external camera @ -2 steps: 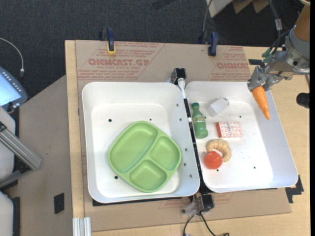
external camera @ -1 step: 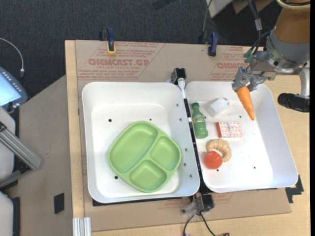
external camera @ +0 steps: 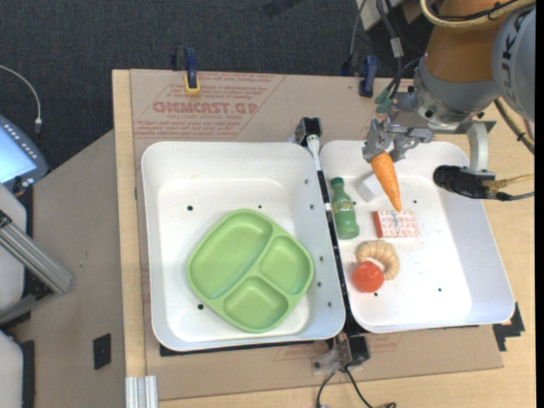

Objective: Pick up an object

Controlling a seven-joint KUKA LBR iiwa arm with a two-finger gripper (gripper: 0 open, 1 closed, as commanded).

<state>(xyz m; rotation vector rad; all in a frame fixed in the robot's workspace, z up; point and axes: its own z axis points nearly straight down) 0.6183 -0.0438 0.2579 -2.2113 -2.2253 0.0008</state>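
My gripper [external camera: 384, 150] hangs over the back of the right bin [external camera: 476, 296], shut on the thick end of an orange carrot [external camera: 388, 179]. The carrot dangles point down, tilted toward the bin's middle, and appears lifted off the floor. Below it in the same bin lie a green bottle [external camera: 343, 208] along the left wall, a red-and-white box [external camera: 396, 223], a tan croissant [external camera: 380, 252] and a red tomato [external camera: 367, 276] touching the croissant.
The left bin [external camera: 170, 177] holds a green divided plate [external camera: 250, 269]. A black cylinder [external camera: 459, 179] on the arm's side juts over the right bin's back right. Blue clamps [external camera: 192, 68] stand at the bench's rear edge.
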